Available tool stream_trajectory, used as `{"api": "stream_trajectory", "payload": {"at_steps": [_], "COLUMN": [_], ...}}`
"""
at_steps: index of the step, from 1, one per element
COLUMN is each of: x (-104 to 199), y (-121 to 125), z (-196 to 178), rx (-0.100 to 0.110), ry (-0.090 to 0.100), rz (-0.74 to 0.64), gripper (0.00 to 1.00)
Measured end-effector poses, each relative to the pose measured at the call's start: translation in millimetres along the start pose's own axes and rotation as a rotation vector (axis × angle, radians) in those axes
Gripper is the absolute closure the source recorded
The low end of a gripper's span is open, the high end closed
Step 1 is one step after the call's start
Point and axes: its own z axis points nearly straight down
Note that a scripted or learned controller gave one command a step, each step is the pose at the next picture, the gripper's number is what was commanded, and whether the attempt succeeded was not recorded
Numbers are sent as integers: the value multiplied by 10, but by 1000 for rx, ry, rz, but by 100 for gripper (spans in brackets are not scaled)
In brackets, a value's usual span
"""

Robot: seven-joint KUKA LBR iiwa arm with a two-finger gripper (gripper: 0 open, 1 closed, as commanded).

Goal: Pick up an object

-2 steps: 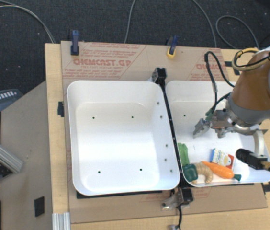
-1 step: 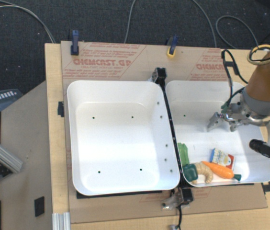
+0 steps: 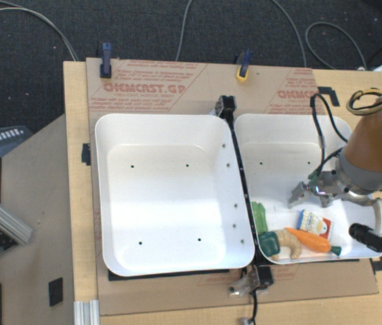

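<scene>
My gripper (image 3: 309,193) hangs over the middle of the right bin (image 3: 279,141), with its fingers (image 3: 296,196) spread open and nothing between them. Just below it lies a small white box with blue and red print (image 3: 313,223). An orange carrot (image 3: 309,241) rests along the bin's front edge, next to a tan knobbly piece (image 3: 291,244) and a dark green block (image 3: 269,242). A light green strip (image 3: 259,215) lies against the bin's left wall.
The left bin (image 3: 171,195) sits beside the right one, divided from it by a black clip strip (image 3: 235,161). Cables (image 3: 323,131) hang from the arm over the right bin's back. The arm's orange band (image 3: 374,144) stands at the right edge.
</scene>
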Motion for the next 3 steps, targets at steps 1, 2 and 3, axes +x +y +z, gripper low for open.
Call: {"api": "stream_trajectory", "payload": {"at_steps": [1,2,3], "x": [215,-271,239], "y": [-420,-171,77], "z": [-10,-667,16], "rx": [-3,-8,0], "ry": [-1,-4,0], "rz": [0,1,-5], "gripper": [0,0,0]}}
